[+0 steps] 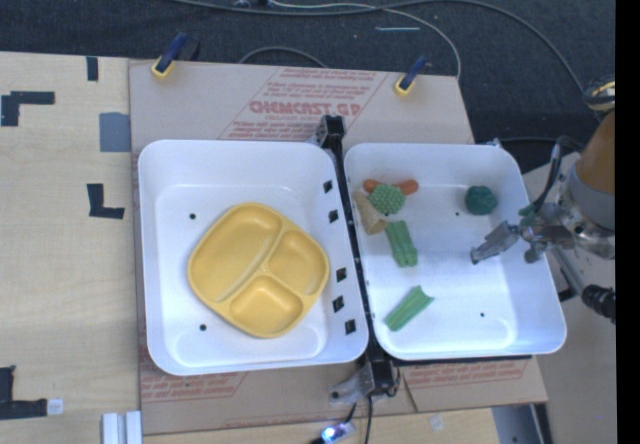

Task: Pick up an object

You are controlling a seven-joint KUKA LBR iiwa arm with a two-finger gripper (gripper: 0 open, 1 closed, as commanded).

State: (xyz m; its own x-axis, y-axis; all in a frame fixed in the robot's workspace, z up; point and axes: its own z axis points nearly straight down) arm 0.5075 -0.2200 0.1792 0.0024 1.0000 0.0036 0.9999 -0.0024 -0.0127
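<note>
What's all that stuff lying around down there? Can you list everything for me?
yellow divided plate: one, yellow, in the left bin
left bin: one, white, left half of the bench
right bin: one, white, right half of the bench
green ball: one, dark green, back right of the right bin
green blocks: two, green, one mid-bin, the other nearer the front
small toy cluster: orange, green and tan pieces, too small to identify, back left of the right bin
clamps: two, blue and yellow, back edge of the board
cables: several, on the dark floor
gripper: one, grey, over the right bin's right side
</note>
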